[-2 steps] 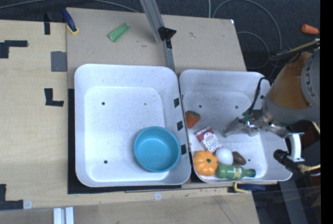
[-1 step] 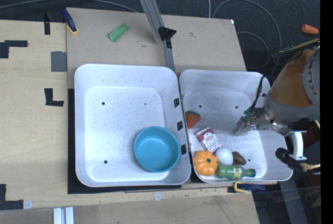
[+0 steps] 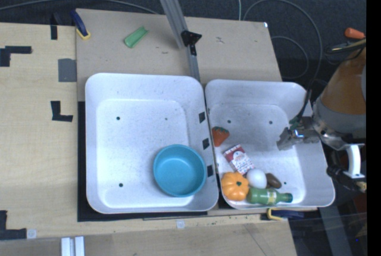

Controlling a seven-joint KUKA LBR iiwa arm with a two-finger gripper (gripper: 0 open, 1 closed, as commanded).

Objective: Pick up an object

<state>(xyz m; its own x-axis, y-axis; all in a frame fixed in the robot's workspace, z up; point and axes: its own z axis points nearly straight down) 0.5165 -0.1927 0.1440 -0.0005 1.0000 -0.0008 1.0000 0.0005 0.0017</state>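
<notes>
Camera view: two white bins side by side on the tabletop (image 3: 238, 40). Left bin (image 3: 119, 94) has a blue bowl (image 3: 179, 169) at about 5 o'clock of its floor, near the wall shared with the right bin. Right bin (image 3: 262, 100) carries a cluster toward its 7 o'clock corner: orange-red strawberry-like piece (image 3: 220, 135) highest up, by the left wall; red-white packet (image 3: 239, 160) just below it at 5 o'clock, lying tilted; small orange pumpkin (image 3: 234, 186) below the packet at 6 o'clock; white egg (image 3: 257, 178) just beside the pumpkin at 3 o'clock, looks touching; brown item (image 3: 273, 180) just at 3 o'clock of the egg, too small to tell what; green bottle (image 3: 269, 196) lying on its side along the front wall, under the egg, neck pointing to 3 o'clock. Arm (image 3: 345, 100) enters at 3 o'clock, grey with orange band, over the right rim of the right bin. Pincer (image 3: 290, 137) sits low over the right half of the right bin, at 2 o'clock from the cluster and well apart from all items; nothing seen between its fingers; released or clenched, cannot tell, too blurred. Tabletop beyond the bins: green block (image 3: 135, 37) at 11 o'clock, blue-yellow clamp (image 3: 80, 24) further to 9 o'clock of it, grey pole (image 3: 169, 2) slanting down to the gap between the bins. Yellow clip (image 3: 274, 214) at the right bin's front edge.
</notes>
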